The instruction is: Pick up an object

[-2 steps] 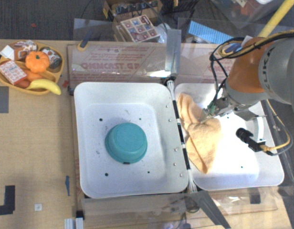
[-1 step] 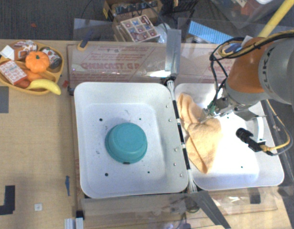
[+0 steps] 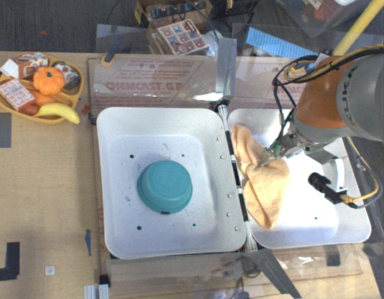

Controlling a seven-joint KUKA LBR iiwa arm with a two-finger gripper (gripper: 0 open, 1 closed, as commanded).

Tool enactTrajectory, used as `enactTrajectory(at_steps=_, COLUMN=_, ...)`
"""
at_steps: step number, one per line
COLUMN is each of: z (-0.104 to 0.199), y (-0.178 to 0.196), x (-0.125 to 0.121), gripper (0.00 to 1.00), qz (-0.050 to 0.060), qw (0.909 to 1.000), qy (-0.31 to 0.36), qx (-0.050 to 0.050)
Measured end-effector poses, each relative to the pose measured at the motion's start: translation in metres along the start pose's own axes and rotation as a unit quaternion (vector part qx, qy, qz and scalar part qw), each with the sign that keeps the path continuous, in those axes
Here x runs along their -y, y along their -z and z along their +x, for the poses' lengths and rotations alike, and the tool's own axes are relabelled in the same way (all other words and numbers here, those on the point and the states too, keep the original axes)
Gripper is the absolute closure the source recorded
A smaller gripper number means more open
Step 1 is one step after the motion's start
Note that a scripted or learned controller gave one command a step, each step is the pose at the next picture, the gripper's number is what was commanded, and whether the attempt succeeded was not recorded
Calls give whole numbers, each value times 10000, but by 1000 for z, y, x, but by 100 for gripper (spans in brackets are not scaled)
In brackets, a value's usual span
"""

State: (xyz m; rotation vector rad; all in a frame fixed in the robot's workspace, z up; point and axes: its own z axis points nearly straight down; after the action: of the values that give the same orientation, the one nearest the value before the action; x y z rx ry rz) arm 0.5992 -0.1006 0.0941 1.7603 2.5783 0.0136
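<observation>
We find the gripper (image 3: 271, 155) down in the right bin (image 3: 351, 229), its tip pressed into the yellow cloth (image 3: 264, 182) near the cloth's middle fold. We cannot tell how the fingers stand; the wrist and the fabric hide them. The cloth lies crumpled along the bin's left wall, flat on the floor, so we judge it not yet lifted: contact appears made, while the grasp and the raise remain. The cloth is soft, towel-like, folded in loose ridges. The left bin (image 3: 114, 129) holds a teal bowl (image 3: 165, 186), round, smooth, apparently overturned. Both bins are shallow, white, hard plastic. On the tabletop (image 3: 42, 192) sits a yellow dish (image 3: 5, 98) of toy food.
</observation>
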Motion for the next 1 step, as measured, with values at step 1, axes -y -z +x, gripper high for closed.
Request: enactTrajectory(at_steps=1, z=0, y=0, x=0, gripper=0, qz=0, qw=10000, qy=0, qx=0)
